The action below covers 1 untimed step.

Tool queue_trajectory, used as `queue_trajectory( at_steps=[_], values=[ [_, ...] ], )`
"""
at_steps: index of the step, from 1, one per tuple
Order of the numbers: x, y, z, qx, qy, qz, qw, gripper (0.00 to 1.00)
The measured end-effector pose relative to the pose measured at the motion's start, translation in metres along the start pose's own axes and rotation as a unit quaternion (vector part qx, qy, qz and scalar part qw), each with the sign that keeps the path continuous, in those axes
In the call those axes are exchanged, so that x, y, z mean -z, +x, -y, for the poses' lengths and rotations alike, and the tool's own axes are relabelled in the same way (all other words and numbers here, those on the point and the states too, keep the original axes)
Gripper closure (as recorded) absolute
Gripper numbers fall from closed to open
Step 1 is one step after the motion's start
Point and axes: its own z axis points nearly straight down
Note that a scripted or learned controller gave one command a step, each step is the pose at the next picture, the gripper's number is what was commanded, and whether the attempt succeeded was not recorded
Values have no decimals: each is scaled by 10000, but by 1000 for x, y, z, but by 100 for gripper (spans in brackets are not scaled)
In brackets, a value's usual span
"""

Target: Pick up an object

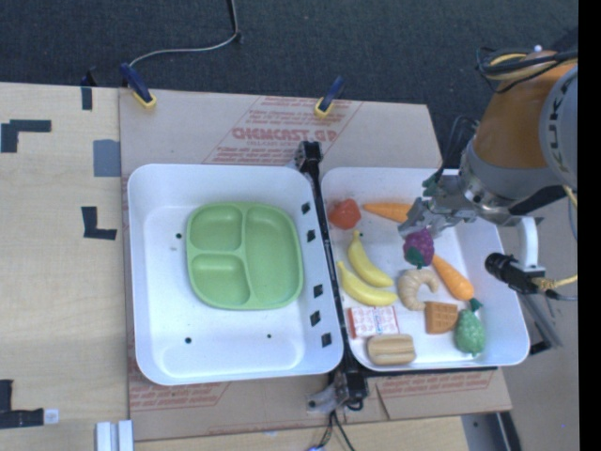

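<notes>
The right bin point(512, 346) holds several toy foods. My gripper point(423, 222) hangs over its upper middle, directly above a purple bunch of grapes point(419, 247) and touching or nearly touching its top. An orange carrot point(387, 210) lies just left of the gripper and a red tomato point(345, 214) further left. Two yellow bananas point(366, 263) point(368, 294) lie in the bin's left part. A beige pastry point(414, 287) and a second carrot point(452, 277) sit just below the grapes.
Along the right bin's front are a red-and-white packet point(372, 321), a bun point(391, 349), an orange wedge point(439, 317) and a green vegetable point(470, 332). The left bin point(160, 346) holds a green divided plate point(246, 256). A black divider point(319, 252) separates the bins.
</notes>
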Motion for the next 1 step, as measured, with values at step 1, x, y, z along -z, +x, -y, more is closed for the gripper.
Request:
queue_trajectory(
  at_steps=[1],
  values=[
    [16,74,-9,5,-2,-4,10000,100]
  ],
)
